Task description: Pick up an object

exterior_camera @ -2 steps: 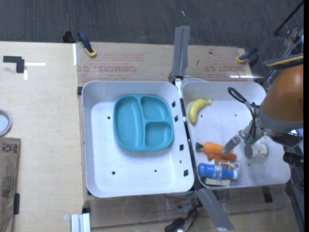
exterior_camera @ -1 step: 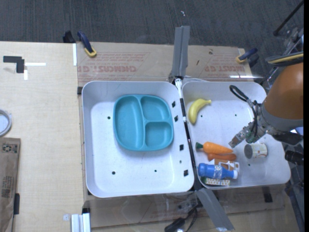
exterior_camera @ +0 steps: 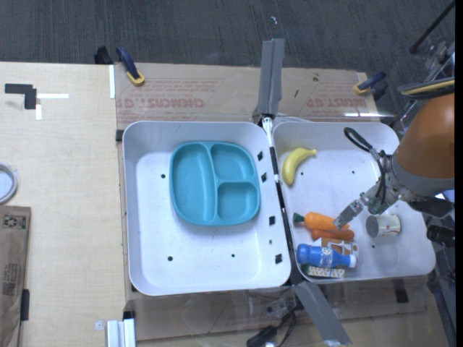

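Both bins (exterior_camera: 145, 215) look like smooth white plastic with a slight sheen. The teal tray (exterior_camera: 215, 183) is matt moulded plastic. The banana (exterior_camera: 295, 162) and carrot (exterior_camera: 323, 225) look like smooth toy plastic; the blue bottle (exterior_camera: 318, 254) is glossy. Brown cardboard (exterior_camera: 210, 96) lies matt behind the bins, on pale wood-look bench (exterior_camera: 58, 194). The arm's orange band (exterior_camera: 434, 139) is satin-smooth.

One fixed overhead camera, slanted down over both white bins (exterior_camera: 137, 194), arm (exterior_camera: 427, 143) from right.
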### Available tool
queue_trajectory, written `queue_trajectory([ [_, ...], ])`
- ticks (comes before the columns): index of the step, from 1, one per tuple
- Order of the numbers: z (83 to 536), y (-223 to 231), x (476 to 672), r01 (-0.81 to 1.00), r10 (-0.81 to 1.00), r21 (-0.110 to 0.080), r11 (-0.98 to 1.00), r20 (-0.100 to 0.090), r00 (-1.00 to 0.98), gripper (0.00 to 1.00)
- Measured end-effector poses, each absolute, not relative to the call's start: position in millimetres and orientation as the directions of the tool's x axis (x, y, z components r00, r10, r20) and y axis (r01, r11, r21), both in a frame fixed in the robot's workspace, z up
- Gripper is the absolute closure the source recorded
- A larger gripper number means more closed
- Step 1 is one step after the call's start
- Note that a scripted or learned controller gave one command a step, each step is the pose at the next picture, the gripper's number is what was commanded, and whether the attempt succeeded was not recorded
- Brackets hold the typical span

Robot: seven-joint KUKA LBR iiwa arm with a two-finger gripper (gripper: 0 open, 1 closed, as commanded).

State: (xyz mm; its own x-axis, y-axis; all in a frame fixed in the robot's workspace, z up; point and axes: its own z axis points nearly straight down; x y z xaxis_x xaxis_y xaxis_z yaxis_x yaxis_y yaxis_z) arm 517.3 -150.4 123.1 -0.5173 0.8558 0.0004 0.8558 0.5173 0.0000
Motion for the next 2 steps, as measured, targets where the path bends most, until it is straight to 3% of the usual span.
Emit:
queue_trajectory([
  [1, 94.7, -112.3, 482.5, 0.835, 0.835, 0.012, 0.550, -0.010, -0.549, 0.00],
  [2, 131.5, -108.4, 478.1, 0.810, 0.810, 0.001, 0.587, -0.001, -0.587, 0.00],
])
